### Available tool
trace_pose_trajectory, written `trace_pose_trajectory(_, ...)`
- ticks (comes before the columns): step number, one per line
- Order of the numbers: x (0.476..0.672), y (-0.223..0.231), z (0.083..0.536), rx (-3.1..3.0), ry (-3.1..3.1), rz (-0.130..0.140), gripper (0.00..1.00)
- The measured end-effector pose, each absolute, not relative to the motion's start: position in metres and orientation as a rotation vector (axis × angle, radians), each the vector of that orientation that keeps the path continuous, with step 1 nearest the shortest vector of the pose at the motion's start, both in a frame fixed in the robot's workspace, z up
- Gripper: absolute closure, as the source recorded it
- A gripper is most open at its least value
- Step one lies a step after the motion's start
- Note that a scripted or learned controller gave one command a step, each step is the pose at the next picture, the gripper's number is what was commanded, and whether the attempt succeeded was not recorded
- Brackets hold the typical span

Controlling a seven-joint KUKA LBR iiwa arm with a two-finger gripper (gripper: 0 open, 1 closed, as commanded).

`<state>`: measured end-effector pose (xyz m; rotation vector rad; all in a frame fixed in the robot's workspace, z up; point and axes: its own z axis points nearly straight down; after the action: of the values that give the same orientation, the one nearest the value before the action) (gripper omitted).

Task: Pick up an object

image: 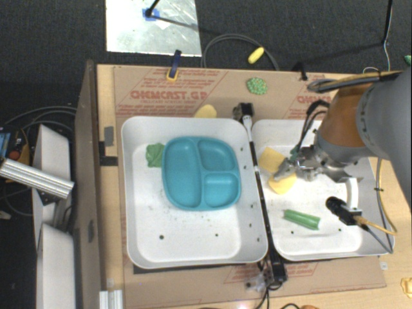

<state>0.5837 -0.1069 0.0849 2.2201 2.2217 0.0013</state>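
My gripper is low in the right bin, at its left side. It sits right over two yellow pieces: a pale yellow wedge just to its upper left and a rounder yellow lump directly below it. It looks to be touching or nearly touching the lump, and nothing is clearly held. A green cylinder lies flat closer to the bin's front, apart from the gripper.
The left bin holds a blue divided plate with a small green scrap at its left edge. Behind the bins on the bench lie a yellow piece, a green dotted disc and a blue-and-yellow clamp.
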Motion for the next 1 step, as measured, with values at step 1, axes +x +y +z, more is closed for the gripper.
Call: trace_pose_trajectory(1,0.6115,-0.1118,0.0851,2.213,2.224,0.004,0.0)
